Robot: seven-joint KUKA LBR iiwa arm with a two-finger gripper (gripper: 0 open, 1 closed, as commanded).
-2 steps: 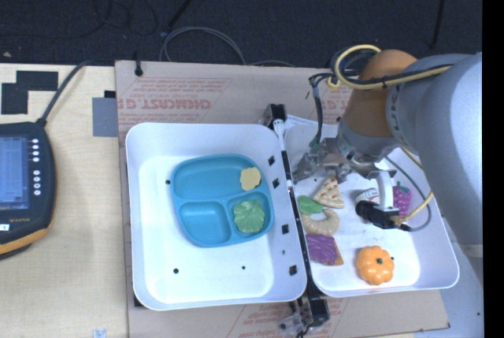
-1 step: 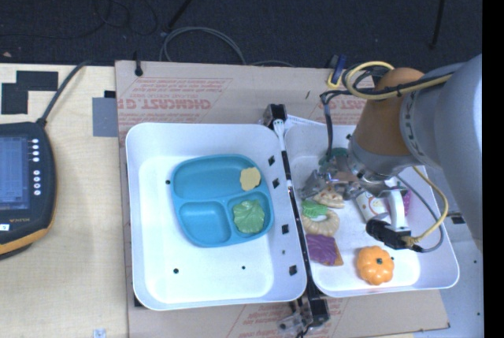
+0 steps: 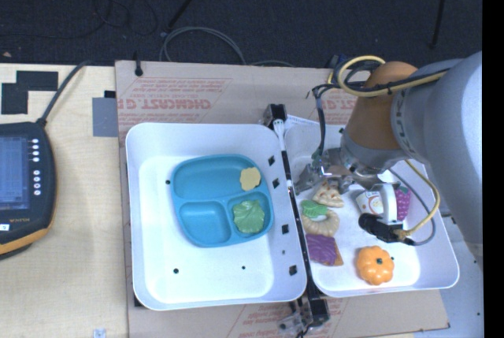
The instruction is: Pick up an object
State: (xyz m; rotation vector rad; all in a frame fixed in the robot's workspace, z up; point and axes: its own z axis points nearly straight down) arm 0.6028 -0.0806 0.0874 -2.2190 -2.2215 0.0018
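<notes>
Nearest the camera, an orange pumpkin sits close to the right bin's front rim, below the gripper, with a purple piece beside it towards the divider. Directly under the gripper lie a green item and a tan piece, crowded together. Whether the gripper is open or closed cannot be made out. Left of it, past the divider, the left bin holds a blue tray with bare floor around it.
</notes>
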